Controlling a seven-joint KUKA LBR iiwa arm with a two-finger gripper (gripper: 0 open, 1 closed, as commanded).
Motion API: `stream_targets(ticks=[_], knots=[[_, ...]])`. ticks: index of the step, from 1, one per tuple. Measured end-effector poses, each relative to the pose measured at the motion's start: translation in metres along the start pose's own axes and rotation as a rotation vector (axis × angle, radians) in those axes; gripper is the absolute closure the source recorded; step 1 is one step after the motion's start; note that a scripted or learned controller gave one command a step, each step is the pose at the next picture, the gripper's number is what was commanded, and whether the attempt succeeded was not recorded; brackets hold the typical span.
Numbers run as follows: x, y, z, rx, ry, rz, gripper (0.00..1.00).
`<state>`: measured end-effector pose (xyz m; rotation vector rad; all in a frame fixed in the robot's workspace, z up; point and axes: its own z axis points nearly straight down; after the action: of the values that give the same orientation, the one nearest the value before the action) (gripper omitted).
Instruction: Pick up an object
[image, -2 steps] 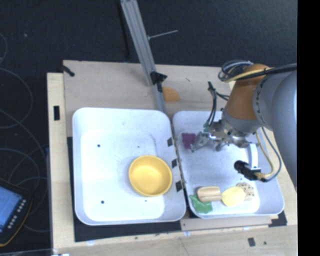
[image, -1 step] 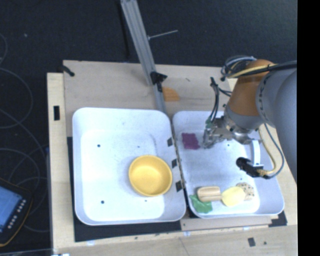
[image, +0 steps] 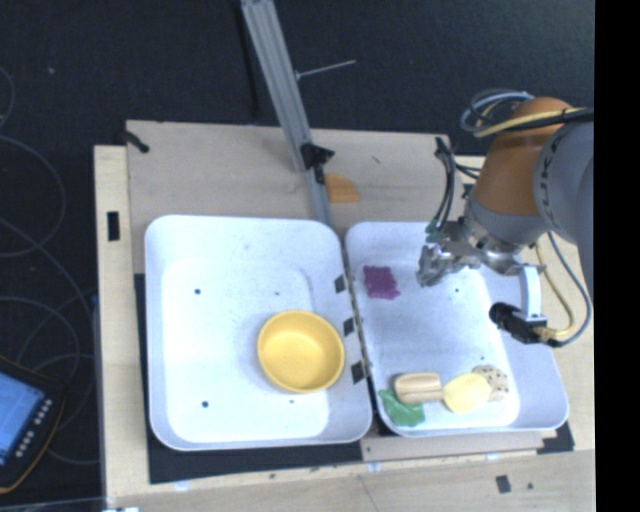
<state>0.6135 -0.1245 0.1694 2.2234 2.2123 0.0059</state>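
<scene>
The claw (open or closed, I cannot tell) hangs near a purple piece.

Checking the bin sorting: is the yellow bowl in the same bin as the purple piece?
No. The yellow bowl sits in the left bin, while the purple piece lies in the right bin.

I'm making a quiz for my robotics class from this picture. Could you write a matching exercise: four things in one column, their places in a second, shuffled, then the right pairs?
Things:
1. yellow bowl
2. purple piece
3. tan block
4. hand

Places:
A. right bin, near front edge
B. left bin
C. over right bin's back part
D. right bin, back left

Pairs: 1-B, 2-D, 3-A, 4-C
</scene>
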Motion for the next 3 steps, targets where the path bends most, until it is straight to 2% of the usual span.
stream_targets(ticks=[1,2,3], knots=[[0.0,0.001,-0.065,-0.003,-0.001,-0.008,1.0],[-0.001,0.003,-0.11,-0.001,0.0,-0.01,1.0],[0.051,0.022,-0.102,0.004,0.001,-0.011,1.0]])
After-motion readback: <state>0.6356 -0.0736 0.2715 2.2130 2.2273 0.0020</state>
